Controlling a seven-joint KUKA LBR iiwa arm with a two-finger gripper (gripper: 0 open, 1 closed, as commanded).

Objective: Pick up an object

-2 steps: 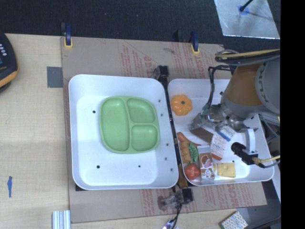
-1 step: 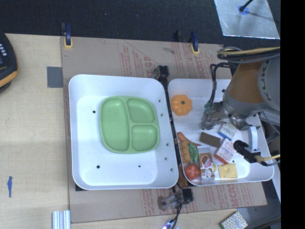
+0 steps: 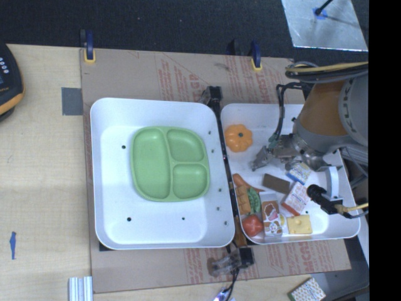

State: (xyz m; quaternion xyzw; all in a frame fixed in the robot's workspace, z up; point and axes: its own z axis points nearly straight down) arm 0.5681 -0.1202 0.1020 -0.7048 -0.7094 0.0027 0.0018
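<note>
My hand (image 3: 266, 157) hangs low in the right bin (image 3: 326, 234), fingers spread and holding nothing, just right of the small orange pumpkin (image 3: 238, 138); the pick isn't made.

Claw (image 3: 266, 157) above cluttered right bin (image 3: 250, 115)

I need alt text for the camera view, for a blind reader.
A grey robot arm reaches into the right white bin, its gripper above toy food beside a small orange pumpkin. The left bin holds a green divided plate.
</note>
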